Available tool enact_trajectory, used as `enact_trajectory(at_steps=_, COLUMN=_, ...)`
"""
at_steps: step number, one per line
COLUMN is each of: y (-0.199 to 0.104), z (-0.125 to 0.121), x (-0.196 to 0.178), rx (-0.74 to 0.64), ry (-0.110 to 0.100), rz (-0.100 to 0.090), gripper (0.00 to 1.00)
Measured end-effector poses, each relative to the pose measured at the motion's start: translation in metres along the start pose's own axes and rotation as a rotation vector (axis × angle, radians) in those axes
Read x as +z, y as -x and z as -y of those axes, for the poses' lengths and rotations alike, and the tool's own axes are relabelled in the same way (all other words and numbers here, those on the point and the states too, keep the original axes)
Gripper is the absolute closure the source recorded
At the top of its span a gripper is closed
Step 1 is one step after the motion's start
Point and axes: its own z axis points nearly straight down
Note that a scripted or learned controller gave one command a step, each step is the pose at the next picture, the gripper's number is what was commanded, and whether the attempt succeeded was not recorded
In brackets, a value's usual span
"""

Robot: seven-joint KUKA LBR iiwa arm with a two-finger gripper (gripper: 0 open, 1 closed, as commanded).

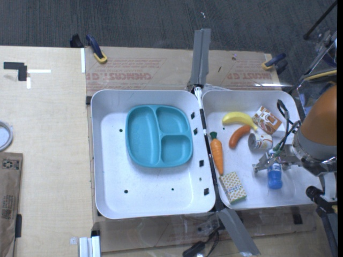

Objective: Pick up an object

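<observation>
Claw (266,163): a slim metal fitting at the end of the grey arm (321,133), low inside the right bin (252,199). Its thin fingers point left and lie just over the bin floor; whether they are spread or pressed together cannot be told, and nothing is seen between them.

Nearest items: a small blue bottle (275,176), cylindrical with a paler cap end, lies directly beside the claw on its lower side, appearing to touch it. A short pale can (261,141) with a printed label sits just above the claw. An orange, rounded oblong, sausage-like item (238,136) lies to the can's left, and a curved yellow banana (239,119), smooth-skinned, lies above it. An orange-and-white printed packet (267,120) rests near the banana's right end.

Further left: a carrot (216,153), tapered, orange with a green top, lies lengthwise along the bin's left wall. A flat rectangular box (233,187) with a fine speckled, tan print sits tilted near the bin's front left corner.

Left bin (107,197): white, shallow, smooth plastic with rounded corners. It holds a teal plate (159,136), rounded-square, divided into three compartments, glossy.

Bench (43,143): pale wood-grain surface; brown cardboard with red lettering lies behind the bins.
</observation>
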Motion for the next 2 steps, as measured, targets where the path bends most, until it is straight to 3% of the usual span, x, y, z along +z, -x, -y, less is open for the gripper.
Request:
enact_trajectory(at_steps=1, y=0.002, z=0.0, x=-0.005, rx=0.005, ry=-0.005, rz=-0.001, gripper=1.0)
enact_trajectory(at_steps=2, y=-0.117, z=0.011, x=-0.103, rx=0.087, ry=0.003, rz=0.002, gripper=1.0)
